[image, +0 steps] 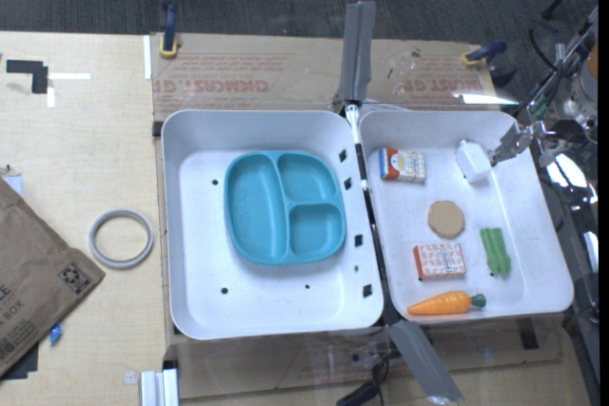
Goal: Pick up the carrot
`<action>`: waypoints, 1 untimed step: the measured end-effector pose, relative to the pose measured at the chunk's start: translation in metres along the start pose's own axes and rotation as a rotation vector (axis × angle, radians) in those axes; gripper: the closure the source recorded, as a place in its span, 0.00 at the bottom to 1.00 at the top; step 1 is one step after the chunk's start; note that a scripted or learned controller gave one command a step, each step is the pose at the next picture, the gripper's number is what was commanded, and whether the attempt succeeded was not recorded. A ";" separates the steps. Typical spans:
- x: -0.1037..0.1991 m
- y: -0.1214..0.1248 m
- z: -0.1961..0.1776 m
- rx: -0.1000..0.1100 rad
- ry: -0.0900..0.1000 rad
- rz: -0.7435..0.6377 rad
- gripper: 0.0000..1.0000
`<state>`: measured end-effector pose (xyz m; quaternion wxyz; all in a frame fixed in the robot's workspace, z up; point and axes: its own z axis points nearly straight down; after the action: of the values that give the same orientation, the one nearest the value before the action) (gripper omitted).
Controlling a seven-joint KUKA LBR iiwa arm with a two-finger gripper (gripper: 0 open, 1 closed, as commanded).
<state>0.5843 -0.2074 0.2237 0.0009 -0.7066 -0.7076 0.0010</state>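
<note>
One carrot (440, 303) lengthwise left-right, tip left

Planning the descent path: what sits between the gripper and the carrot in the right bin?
In the camera view, the gripper is at the bin's upper right and the carrot at its lower edge. Between them lie the round cookie and the green beans.

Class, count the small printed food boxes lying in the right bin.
2: one box near the back left corner, another box toward the front, behind the carrot.
</note>
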 end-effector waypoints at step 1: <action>-0.005 0.019 0.005 -0.003 -0.002 -0.124 0.00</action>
<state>0.6037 -0.2126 0.2191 -0.0008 -0.6613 -0.7502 0.0008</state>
